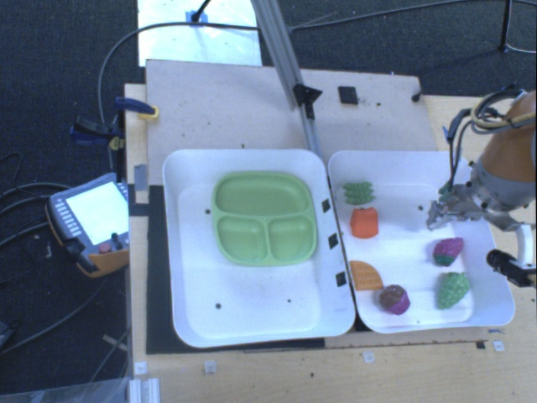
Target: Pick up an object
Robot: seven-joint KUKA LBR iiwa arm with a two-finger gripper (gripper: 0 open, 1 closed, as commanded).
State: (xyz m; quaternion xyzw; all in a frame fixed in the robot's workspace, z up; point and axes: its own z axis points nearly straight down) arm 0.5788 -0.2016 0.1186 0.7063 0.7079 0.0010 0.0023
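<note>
Where the bench meets the floor at far left, a pendant (91,225) lies screen up. Left bin (193,309) holds a green tray (264,218) with three compartments. Right bin (495,309) holds, from its left side: a green leafy item (357,193), an orange block (364,222) just below it, an orange wedge (365,274), a dark purple item (393,299), a magenta item (448,251), and a green bunch (452,290). Gripper (442,212) hangs over the right bin's upper right area, above the magenta item and apart from it; nothing is seen in its grasp, and how far it is open cannot be told.
</note>
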